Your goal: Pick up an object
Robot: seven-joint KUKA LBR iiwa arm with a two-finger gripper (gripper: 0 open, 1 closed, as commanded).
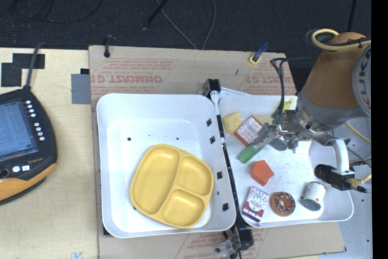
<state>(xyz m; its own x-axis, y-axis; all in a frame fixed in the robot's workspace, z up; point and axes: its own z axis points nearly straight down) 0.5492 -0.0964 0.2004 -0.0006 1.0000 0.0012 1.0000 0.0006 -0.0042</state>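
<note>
The gripper [276, 137] hangs low in the right bin [339, 215]; whether it pinches anything cannot be told. A green stick [250, 151] lies at its eight o'clock, an orange block [262, 172] at six.

Even overhead light is falling on the bench, leaving the left bin [115, 130] glowing bright white, nearly washing out along its far wall. Behind that bin, the dark floor is sinking into grainy black. The yellow tray [171, 185] inside it is casting a thin soft shadow. Focus is running slightly soft throughout, with blocky compression noise showing.
</note>
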